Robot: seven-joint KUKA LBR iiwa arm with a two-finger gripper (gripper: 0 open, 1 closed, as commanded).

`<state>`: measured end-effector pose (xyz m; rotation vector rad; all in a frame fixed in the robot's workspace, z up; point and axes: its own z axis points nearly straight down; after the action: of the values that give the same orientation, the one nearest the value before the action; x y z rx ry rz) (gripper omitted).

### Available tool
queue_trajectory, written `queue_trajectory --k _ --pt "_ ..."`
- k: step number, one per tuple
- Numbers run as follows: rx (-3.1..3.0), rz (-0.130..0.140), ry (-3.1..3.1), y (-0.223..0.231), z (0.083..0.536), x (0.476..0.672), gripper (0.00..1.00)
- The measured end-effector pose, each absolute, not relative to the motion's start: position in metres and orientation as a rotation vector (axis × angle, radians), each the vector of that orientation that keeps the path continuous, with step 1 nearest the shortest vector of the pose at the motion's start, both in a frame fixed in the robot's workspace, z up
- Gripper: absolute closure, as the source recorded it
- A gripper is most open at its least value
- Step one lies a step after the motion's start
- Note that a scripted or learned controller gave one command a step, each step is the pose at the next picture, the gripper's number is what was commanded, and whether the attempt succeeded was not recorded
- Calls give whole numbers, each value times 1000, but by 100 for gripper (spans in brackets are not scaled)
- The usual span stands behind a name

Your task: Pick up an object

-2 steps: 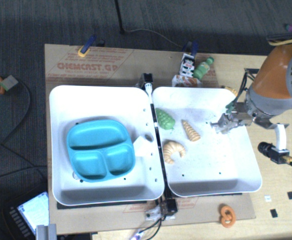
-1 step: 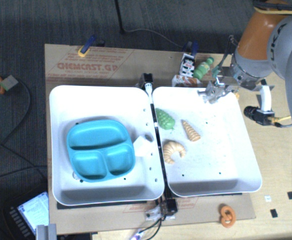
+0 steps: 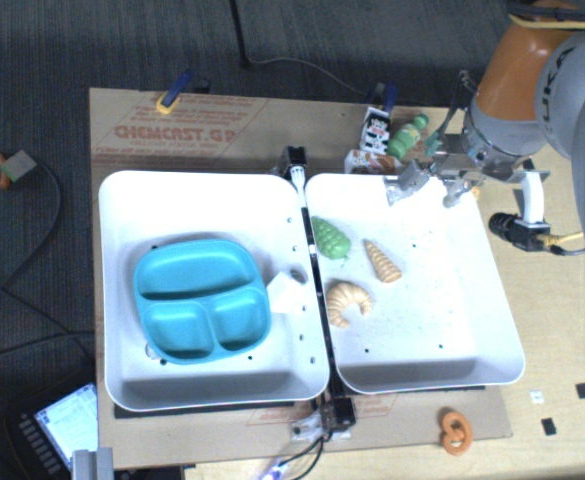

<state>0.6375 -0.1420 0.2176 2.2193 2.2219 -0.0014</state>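
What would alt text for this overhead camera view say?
A robot arm's open gripper hovers over the far edge of the right white bin, which holds a green toy, a cone shell and a croissant. The left bin holds a blue divided tray.

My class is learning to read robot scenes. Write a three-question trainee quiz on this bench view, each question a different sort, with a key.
1. True or false: the blue tray lies in the left bin.
2. How many small items lie in the right bin?
3. Which sits nearest the divider: A green item, B cone, C croissant?

Key
1. True.
2. Three.
3. A. The gripper hangs over the right bin's far edge with open fingers, nothing between them.
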Motion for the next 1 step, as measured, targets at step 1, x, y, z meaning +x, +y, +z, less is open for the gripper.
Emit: queue_trajectory --k 1 --pt "2220 -1 2220 -154 280 590 0"
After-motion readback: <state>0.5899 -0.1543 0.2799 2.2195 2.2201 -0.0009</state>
